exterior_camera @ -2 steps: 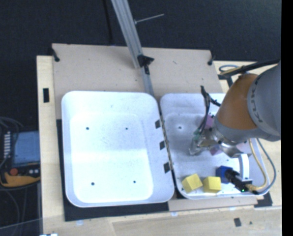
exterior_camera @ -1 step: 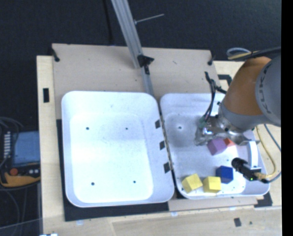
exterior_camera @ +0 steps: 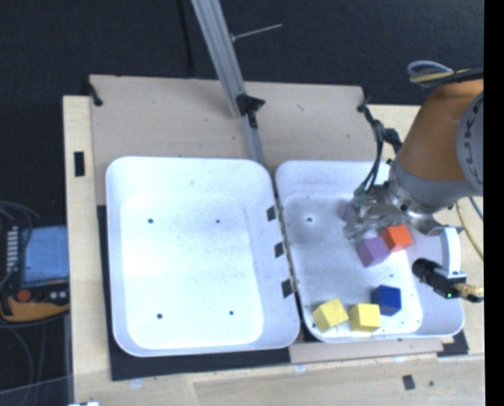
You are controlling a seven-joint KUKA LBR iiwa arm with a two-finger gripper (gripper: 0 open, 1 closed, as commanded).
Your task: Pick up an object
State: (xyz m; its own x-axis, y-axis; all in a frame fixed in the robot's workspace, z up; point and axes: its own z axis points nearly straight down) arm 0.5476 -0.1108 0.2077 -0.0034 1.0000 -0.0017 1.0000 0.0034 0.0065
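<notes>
Arm [exterior_camera: 438, 150] hides the jaws [exterior_camera: 366, 218] beside purple block [exterior_camera: 372, 249].

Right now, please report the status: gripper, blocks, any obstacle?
Gripper low in right bin, over purple block. Orange block touching it. Nothing visibly held.

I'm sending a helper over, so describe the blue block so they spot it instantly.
Look in the right-hand white bin, toward its near right corner. The small dark blue cube sits just right of two yellow cubes, and it is the one blue piece there.
</notes>
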